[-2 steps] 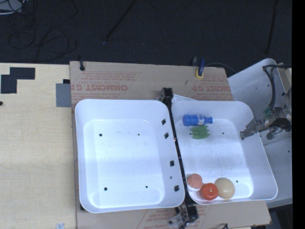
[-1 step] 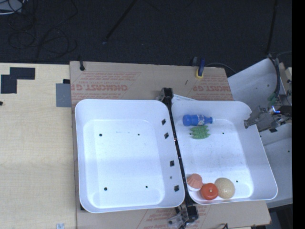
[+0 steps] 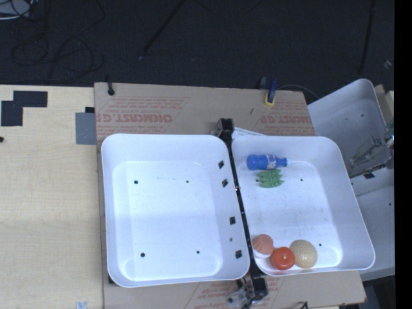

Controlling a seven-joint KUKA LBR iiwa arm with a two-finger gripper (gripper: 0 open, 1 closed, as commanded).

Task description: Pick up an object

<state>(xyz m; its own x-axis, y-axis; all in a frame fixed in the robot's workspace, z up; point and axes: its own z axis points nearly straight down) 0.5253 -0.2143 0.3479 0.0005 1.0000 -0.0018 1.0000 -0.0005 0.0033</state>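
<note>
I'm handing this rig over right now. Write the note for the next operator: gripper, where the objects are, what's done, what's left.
Gripper: I can't make out its state from the camera view.
Objects: all in the right bin. Blue bottle lies on its side near the far edge, a green item just in front of it. At the near edge sit a pinkish round piece, a red round one and a tan ball, bunched close together.
Left bin sits alongside.
Done: nothing lifted.
Left: pick up one object.
</note>
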